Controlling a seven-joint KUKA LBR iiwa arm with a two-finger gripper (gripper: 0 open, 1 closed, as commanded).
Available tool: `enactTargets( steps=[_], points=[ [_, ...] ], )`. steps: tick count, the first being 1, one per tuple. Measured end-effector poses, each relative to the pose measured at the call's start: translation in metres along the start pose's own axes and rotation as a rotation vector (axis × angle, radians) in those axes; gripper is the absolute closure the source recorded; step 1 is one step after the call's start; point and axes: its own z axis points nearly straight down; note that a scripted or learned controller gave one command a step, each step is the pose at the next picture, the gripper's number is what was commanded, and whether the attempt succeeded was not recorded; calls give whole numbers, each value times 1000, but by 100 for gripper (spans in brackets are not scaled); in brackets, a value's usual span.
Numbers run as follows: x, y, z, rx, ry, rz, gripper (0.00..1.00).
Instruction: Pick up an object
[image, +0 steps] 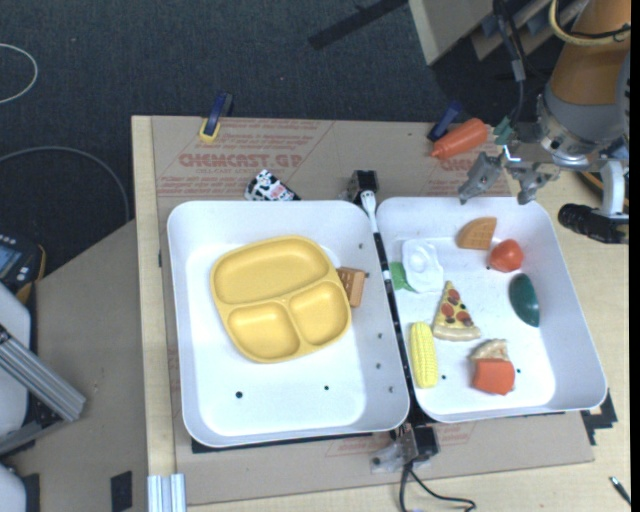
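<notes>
My gripper (502, 182) hangs above the far rim of the right bin (575, 330), open, with nothing between its fingers. Below it in that bin lie an orange wedge (478, 233) and a red tomato (506, 255). Further forward are a dark green piece (524, 300), a white item (421, 262), a pizza slice (455, 315), a corn cob (424, 353) and a red block (493, 375). An orange carrot (460, 138) rests on the bench just left of the gripper, outside the bin.
The left bin (290, 400) holds a yellow divided plate (280, 297) with a small brown piece (351, 286) at its right edge. A black-and-white toy (268, 186) and a yellow-blue clip (213, 118) lie behind the left bin.
</notes>
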Motion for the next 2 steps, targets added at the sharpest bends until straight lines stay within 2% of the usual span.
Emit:
enactTargets(
  steps=[1,2],
  points=[
    [0,2,-9,-15,-2,-2,0],
    [8,-2,38,-10,-1,-3,0]
  ],
)
